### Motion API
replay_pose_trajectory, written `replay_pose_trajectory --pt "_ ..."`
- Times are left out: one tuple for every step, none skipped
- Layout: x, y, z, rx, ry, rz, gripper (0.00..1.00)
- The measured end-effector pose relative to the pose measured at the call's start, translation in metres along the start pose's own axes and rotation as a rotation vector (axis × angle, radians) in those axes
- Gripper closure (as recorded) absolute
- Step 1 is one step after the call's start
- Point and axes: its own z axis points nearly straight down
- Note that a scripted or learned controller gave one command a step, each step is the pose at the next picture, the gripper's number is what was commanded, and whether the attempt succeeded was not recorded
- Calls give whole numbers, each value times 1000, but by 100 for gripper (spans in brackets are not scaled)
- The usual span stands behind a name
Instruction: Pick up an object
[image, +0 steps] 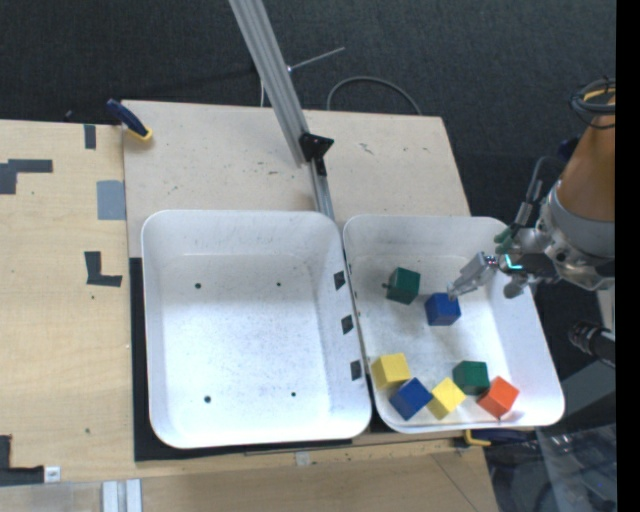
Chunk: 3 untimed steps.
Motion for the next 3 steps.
replay_pose_trajectory --pt "0 1 -2 -3 -1 -1 0" --pt "10 -3 49 2 0 0 0" --pt "21 -6 106 4 1 0 0"
